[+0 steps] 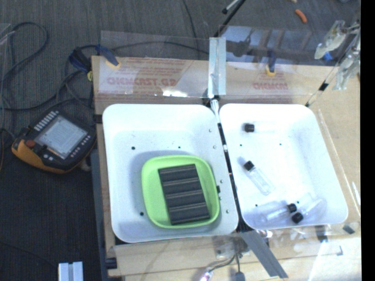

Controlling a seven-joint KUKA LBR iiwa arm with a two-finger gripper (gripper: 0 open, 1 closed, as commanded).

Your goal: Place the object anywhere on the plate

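Nearest the camera ran the front edge of the bench (153, 254), and just behind it the front rims of both bins. On the floor off the bench's left side lay a teach pendant (55, 140), well apart from the work. The left bin (117, 157) carried a green plate (151, 177) in its front half, closer to the right wall than to the left. A dark ridged block (184, 193) lay flat on the plate, fully inside its rim, with its long axis running from the bin's back toward its front and tilted slightly. Across the divider, the right bin (328, 157) held clear vials with black caps: one (251, 127) near the back-left corner lying crosswise, one (256, 175) near the left wall lying on a slant, and two (290, 211) close together at the front edge. If the block was the object meant, it already rested on the plate and the task looked done. If a vial was meant, none had left the right bin, and each lay to the right of the plate. The arm would enter from the right, so the vials lay on its near side and the plate beyond them. Whether the gripper was released, clenched or grasping something could not be told.
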